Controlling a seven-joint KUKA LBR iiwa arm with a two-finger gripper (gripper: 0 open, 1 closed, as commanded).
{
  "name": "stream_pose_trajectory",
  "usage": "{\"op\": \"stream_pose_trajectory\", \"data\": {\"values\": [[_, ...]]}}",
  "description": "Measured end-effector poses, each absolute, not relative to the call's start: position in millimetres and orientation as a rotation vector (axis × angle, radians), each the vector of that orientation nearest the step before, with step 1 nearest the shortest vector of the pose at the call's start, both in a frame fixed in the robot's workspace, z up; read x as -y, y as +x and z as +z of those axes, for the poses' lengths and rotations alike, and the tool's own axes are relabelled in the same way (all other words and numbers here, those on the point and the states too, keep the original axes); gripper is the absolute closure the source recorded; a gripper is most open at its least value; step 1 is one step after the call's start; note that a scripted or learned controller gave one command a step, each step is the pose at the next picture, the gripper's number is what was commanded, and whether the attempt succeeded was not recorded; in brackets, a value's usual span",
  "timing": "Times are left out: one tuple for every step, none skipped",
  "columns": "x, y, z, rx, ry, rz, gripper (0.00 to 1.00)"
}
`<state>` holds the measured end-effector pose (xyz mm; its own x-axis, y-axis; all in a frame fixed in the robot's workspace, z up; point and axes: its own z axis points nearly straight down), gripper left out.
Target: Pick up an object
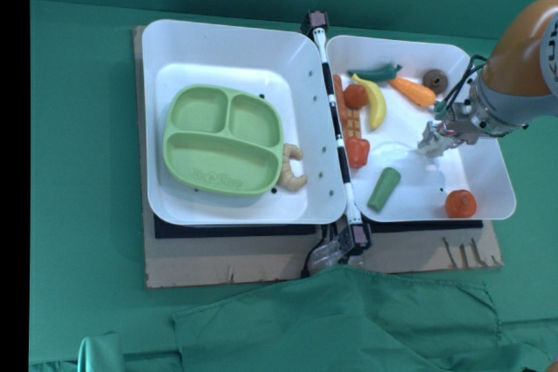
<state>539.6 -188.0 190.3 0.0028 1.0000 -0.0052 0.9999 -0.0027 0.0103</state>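
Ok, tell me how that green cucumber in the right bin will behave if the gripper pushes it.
The cucumber looks round-sided and smooth, so it would probably roll sideways or slip. It looks like a stiff, light toy, unlikely to bend. Bare bin floor around it gives room to skid.

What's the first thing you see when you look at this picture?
The big green divided plate in the left bin stands out first, with a tan croissant lying against its right edge. Then the right bin full of bright toy food: a yellow banana, an orange carrot, a red tomato. The robot's claw hangs over that bin.
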Motion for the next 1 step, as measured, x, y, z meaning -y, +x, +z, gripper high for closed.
{"op": "stream_pose_trajectory", "data": {"values": [[187.7,535.3,266.5,-2.21,2.215,0.008,1.0]]}}
